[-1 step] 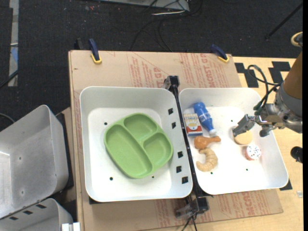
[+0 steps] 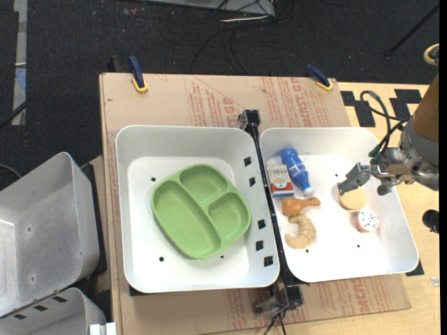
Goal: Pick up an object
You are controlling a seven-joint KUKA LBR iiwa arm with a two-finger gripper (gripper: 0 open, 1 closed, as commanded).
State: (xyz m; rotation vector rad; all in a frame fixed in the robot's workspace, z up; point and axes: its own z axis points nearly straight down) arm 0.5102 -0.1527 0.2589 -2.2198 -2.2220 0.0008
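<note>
My gripper (image 2: 367, 185) hangs over the right bin (image 2: 391, 257), near its right side, with its fingers apart and nothing between them. Just below its left fingertip (image 2: 348, 181) lies a round tan piece (image 2: 353, 200). A white ball with red spots (image 2: 367, 220) sits a little lower right of that. Toward the bin's left side lie a blue bottle (image 2: 296, 169), a small red and white carton (image 2: 279, 181), an orange toy piece (image 2: 302, 204) and a curled tan shrimp-like toy (image 2: 302, 233).
The left bin (image 2: 140, 152) holds a green divided plate (image 2: 201, 210). A black divider (image 2: 267, 208) runs between the bins. A grey tote (image 2: 42, 229) stands off the bench at the left. Cables cross the dark floor behind.
</note>
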